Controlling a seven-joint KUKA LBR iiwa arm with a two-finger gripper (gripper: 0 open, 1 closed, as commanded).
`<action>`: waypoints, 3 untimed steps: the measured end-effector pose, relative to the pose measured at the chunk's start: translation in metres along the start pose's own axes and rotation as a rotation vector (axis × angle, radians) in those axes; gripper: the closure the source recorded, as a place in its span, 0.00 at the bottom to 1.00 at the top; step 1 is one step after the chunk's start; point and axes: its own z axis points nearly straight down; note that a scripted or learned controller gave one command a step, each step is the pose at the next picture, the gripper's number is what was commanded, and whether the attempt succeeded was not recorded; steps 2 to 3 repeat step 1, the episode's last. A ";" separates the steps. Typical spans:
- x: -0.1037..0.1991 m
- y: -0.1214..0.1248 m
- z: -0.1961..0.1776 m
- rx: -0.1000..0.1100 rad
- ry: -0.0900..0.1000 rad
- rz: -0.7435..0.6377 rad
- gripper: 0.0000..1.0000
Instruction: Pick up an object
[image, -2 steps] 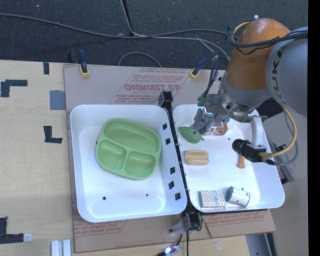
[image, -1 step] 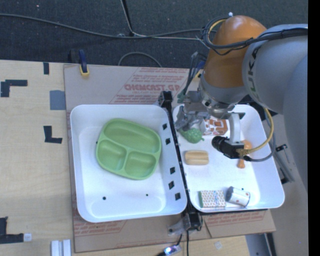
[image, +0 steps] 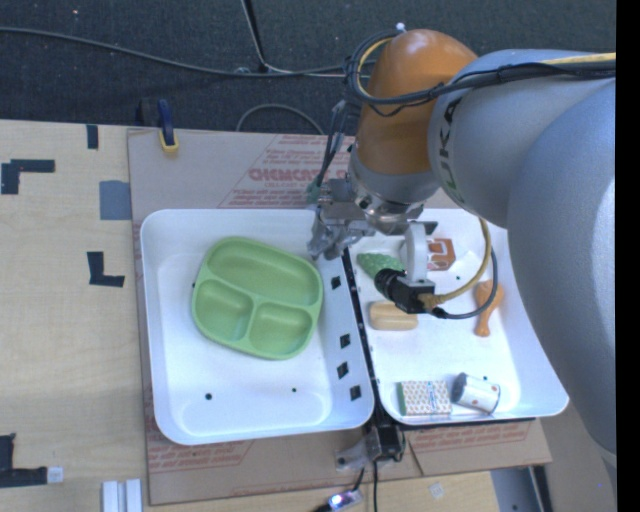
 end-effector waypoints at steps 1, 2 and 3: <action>-0.002 0.000 -0.001 0.000 0.000 0.002 0.00; -0.002 0.000 -0.001 0.000 0.000 0.002 0.00; -0.002 0.000 -0.001 0.000 0.000 0.002 0.00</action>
